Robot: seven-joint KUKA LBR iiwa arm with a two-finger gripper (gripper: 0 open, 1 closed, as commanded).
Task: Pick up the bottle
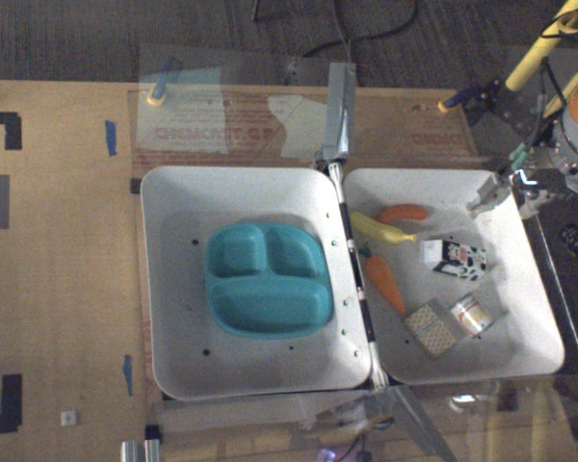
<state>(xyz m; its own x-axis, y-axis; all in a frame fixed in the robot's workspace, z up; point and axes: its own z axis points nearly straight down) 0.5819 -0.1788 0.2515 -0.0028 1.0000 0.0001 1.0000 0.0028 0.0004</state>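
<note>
The bottle (pixel 472 314) lies at the lower right of the right bin (pixel 544 340), beside a checkered pad (pixel 431 329). The pincer (pixel 506 187) hovers over the bin's upper right rim; whether it is spread I cannot tell. The approach step seems in hand: next it must travel to above the bottle and descend.

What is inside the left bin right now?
The left bin holds one thing, a teal divided plate lying flat near its middle. The bin floor under the plate is covered, so anything there can't be seen.
</note>
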